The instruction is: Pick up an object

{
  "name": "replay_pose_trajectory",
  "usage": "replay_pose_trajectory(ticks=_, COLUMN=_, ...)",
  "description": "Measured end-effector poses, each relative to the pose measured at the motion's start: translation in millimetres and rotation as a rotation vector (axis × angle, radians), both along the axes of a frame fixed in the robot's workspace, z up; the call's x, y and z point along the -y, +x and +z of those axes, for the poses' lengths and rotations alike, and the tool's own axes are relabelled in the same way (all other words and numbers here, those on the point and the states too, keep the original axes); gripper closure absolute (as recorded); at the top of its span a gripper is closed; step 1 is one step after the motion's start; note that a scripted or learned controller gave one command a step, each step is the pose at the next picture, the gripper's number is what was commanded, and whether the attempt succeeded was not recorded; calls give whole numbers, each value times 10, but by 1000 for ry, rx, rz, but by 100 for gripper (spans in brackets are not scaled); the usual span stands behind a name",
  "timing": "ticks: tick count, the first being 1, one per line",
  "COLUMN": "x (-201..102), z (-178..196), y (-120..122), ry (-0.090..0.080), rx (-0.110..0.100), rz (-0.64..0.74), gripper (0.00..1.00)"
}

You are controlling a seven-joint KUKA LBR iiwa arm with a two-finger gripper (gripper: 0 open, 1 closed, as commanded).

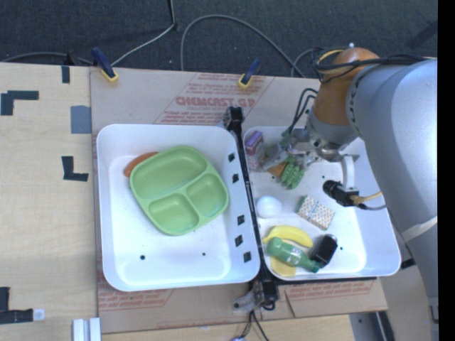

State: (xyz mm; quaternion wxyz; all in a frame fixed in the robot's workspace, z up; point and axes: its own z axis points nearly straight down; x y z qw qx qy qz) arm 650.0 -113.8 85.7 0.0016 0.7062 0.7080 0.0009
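Observation:
My gripper (pixel 293 155) hangs low over the back of the right bin (pixel 377 251), below the orange band of the arm. A small green object (pixel 291 175) lies right under it, touching or nearly touching its tip. A purple packet (pixel 253 145) stands just to its left by the divider. Nearer the front lie a white ball (pixel 269 206), a patterned beige block (pixel 316 212), a yellow banana (pixel 288 236), a green bottle (pixel 293 254) and a black object (pixel 325 249).
The left bin (pixel 114 261) holds a green divided plate (pixel 179 189) with an orange object (pixel 137 163) poking out from under its back-left edge. The grey arm covers the right side of the right bin. Cables run across the dark floor behind the bench.

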Motion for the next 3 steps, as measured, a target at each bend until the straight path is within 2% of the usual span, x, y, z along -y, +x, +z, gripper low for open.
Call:
replay_pose_trajectory(ticks=1, x=-87, z=-1, y=-36, ry=-2, rx=-1, rz=-2, gripper=0)
replay_pose_trajectory(ticks=2, x=-109, z=3, y=-265, ry=-1, rx=-1, rz=-2, gripper=0)
replay_pose_trajectory(ticks=3, x=-138, z=64, y=124, ry=-5, rx=-29, rz=-4, gripper=0)
